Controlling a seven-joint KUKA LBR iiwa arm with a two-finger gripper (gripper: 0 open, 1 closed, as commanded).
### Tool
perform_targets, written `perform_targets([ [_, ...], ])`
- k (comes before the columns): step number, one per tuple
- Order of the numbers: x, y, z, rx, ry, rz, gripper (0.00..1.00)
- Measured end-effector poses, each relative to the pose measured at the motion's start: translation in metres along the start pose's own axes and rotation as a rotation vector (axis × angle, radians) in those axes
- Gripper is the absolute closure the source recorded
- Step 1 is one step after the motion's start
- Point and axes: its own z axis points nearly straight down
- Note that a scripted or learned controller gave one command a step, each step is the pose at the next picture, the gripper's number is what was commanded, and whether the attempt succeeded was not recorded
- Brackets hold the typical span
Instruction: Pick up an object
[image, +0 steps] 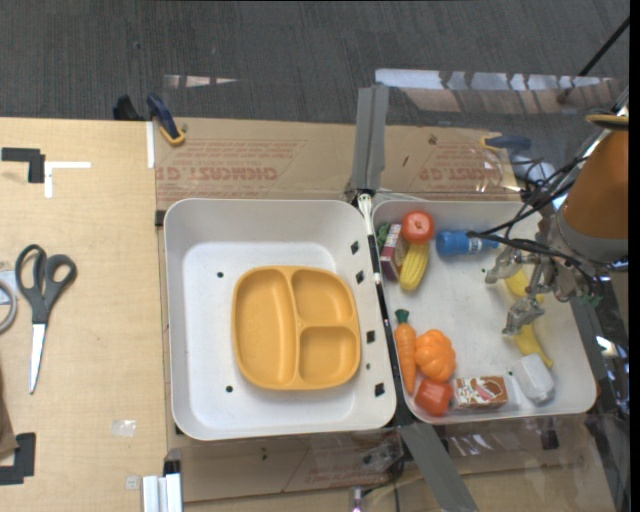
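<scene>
One yellow banana (530, 343), seemingly curved, partly hidden

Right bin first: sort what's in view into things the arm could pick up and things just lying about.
Job:
gripper
toy corn cob
red apple
blue bottle
carrot
orange pumpkin
red tomato
small carton
banana

Lying about:
yellow divided tray in the left bin
scissors on the bench

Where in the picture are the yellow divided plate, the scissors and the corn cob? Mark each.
yellow divided plate (262, 328), camera view, floor of its large left compartment.
scissors (38, 335), camera view, on the blades just below the pivot.
corn cob (413, 268), camera view, middle of the cob.
</scene>
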Motion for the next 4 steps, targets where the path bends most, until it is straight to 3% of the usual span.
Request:
perform_targets([
  [1,-0.002,0.001,-0.010,0.001,-0.005,-0.002,1.00],
  [2,-0.027,0.073,0.002,-0.001,0.001,0.232,1.00],
  [3,-0.027,-0.001,0.000,0.001,-0.003,0.018,1.00],
  [4,-0.001,0.084,0.002,0.000,0.004,0.466,1.00],
])
